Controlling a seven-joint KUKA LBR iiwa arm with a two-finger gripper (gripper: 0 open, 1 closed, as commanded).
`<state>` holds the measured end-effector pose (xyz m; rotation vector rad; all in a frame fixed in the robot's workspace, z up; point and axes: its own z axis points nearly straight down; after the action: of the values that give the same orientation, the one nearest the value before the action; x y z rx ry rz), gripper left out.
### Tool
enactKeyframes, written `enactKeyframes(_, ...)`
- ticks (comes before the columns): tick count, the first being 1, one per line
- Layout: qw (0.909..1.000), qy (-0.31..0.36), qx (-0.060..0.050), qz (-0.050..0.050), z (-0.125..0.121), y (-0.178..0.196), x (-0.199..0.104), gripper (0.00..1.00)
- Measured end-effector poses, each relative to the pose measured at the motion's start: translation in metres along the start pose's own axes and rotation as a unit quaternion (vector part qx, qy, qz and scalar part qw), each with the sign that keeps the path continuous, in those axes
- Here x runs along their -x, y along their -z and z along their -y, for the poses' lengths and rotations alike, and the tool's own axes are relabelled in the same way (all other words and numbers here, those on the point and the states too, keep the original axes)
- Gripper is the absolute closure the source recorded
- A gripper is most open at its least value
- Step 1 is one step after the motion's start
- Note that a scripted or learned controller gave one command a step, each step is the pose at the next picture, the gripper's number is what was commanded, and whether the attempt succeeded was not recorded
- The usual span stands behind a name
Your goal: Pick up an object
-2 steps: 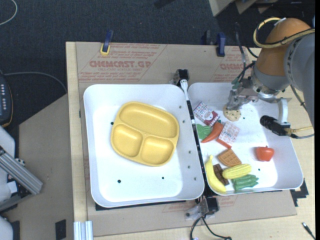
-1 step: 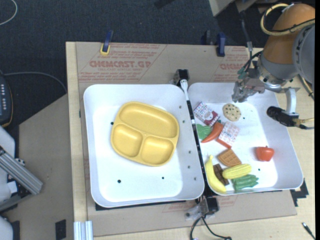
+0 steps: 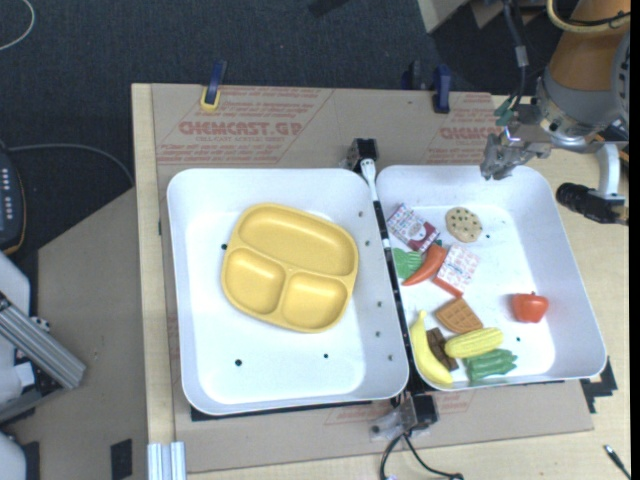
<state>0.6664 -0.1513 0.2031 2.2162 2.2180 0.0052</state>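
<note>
The cookie (image 3: 463, 224), round and flat with no long axis, lies nearest the gripper (image 3: 497, 160), below it and slightly left, in the right bin (image 3: 570, 258). The gripper is seen at the bin's far edge, holding nothing; its finger spacing cannot be told. Further below-left, a carrot (image 3: 429, 265) lies slanted.

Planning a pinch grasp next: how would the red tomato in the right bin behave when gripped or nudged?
The tomato looks rounded, so a nudge would probably roll it across the right bin. Its glossy skin suggests hard plastic, likely light and slippery to pinch. It sits apart from the other food, leaving room around it.
</note>
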Motion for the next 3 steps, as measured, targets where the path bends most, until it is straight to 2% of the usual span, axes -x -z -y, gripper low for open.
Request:
enactKeyframes(1,1.0,0.0,-0.001,0.0,-0.001,0.024,0.0,1.0)
enactKeyframes(3,1.0,0.002,-0.005,-0.002,0.031,0.029,-0.095,1.0)
